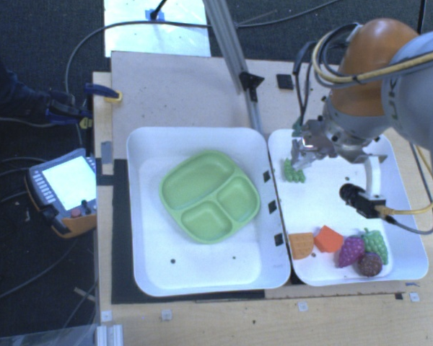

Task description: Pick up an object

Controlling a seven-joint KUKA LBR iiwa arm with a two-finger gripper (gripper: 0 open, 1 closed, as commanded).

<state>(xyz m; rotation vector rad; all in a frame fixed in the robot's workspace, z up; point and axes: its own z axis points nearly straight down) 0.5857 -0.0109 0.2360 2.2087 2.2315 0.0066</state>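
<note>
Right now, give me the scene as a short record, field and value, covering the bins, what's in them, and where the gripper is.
left bin: holds a green divided plate
right bin: holds all the small items
small green item: near the right bin's upper left corner, just under the gripper
near-edge cluster: orange slice, orange-red block, purple grapes, green grapes, dark round item
gripper: low over the small green item; grasp not confirmed
arm: reaches in from the right

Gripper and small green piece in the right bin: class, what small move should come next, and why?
Probably a short descent onto the green piece. The gripper hangs right above it in the right bin, and nothing is visibly held; the other toys lie farther off at the bin's near end.
</note>
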